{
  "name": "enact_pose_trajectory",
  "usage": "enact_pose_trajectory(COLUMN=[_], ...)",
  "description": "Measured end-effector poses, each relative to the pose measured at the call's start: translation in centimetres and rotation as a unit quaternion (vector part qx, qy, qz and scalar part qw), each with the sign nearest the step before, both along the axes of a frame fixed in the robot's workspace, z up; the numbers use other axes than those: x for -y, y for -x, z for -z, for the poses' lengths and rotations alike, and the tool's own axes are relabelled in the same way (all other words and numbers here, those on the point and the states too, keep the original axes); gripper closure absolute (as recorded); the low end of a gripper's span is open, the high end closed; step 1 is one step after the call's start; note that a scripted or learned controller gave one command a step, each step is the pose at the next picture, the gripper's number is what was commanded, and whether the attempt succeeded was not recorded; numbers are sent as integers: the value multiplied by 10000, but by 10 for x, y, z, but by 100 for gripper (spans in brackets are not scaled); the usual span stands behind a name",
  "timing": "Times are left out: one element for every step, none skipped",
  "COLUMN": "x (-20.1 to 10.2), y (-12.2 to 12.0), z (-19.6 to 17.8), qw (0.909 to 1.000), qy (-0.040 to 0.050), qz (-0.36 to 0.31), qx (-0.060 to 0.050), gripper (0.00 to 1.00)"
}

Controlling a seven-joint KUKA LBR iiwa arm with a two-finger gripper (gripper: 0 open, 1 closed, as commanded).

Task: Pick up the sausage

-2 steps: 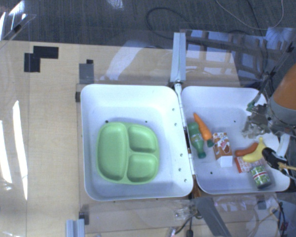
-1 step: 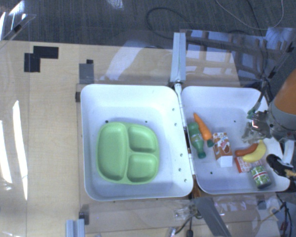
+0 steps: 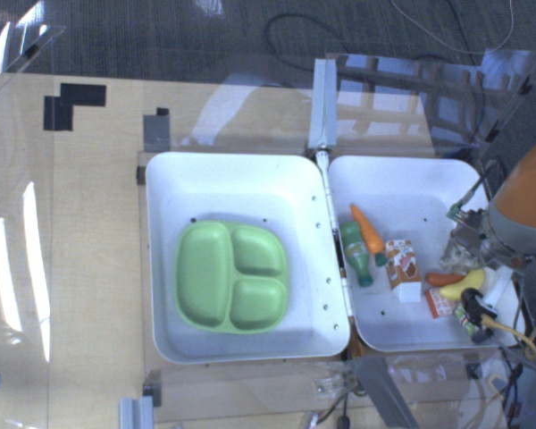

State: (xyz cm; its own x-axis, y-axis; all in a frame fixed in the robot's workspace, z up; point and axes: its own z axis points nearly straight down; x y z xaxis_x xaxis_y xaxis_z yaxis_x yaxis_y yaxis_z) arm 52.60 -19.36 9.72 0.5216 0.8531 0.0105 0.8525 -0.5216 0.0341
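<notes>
We saw the sausage (image 3: 444,280) near the right bin's (image 3: 402,181) right wall, touching a banana (image 3: 473,280). The pincer (image 3: 460,244) hovered just above it; we could not tell its state.

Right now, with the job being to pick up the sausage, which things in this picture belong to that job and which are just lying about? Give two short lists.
Belong to the job:
- sausage, in the right bin
- end effector, beside the sausage

Just lying about:
- carrot
- green bottle
- small carton
- banana
- green divided plate, in the left bin
</notes>
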Motion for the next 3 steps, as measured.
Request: enact_pose_trajectory(x=[-2,4,-20], y=[-62,-65,-114], z=[9,-26,11], qw=[9884,9776,9279], qy=[-68,-78,-111], qz=[1514,2098,3724], qx=[-121,-138,-120], gripper=[100,100,100])
